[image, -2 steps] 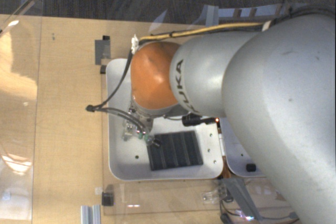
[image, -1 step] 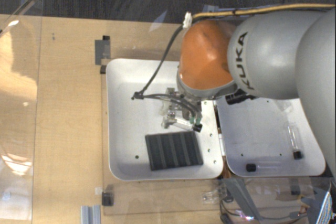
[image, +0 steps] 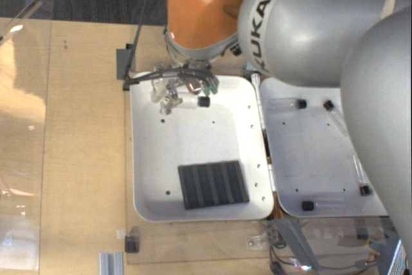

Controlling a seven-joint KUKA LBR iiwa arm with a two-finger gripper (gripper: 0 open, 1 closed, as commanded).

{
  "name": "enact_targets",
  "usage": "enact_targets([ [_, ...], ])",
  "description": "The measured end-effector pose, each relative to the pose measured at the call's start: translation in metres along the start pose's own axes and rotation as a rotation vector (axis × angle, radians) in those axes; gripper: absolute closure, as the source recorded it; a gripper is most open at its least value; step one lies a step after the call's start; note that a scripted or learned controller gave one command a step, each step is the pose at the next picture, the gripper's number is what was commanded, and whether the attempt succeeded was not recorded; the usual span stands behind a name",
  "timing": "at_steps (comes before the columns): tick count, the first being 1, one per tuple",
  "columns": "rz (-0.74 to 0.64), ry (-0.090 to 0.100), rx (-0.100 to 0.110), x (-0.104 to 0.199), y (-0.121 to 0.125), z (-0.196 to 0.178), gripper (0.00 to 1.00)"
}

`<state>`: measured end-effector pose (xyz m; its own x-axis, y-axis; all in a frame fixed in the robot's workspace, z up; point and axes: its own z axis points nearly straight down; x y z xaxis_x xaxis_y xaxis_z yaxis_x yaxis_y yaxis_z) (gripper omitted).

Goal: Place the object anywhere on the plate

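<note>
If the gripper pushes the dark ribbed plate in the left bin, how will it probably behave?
The dark ribbed plate lies flat on the left bin floor, so it would probably slide, not roll or tip. Its straight edges suggest stiffness. The ridges may give some grip.

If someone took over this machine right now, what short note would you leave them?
End effector: hanging over the far end of the left bin; whether it grips anything cannot be made out.
Plate: the dark ribbed plate lies at the near end of that bin, with nothing on it.
Done: no placement yet.
Left: get the object onto the plate.
</note>
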<state>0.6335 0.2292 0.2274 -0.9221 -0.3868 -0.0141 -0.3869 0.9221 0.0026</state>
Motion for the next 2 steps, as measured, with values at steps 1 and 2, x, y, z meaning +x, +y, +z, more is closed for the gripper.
enact_targets([
  [1,0.543,0.004,0.002,-0.03,-0.006,0.043,1.0],
  [2,0.53,0.007,0.003,0.05,0.028,0.081,1.0],
])
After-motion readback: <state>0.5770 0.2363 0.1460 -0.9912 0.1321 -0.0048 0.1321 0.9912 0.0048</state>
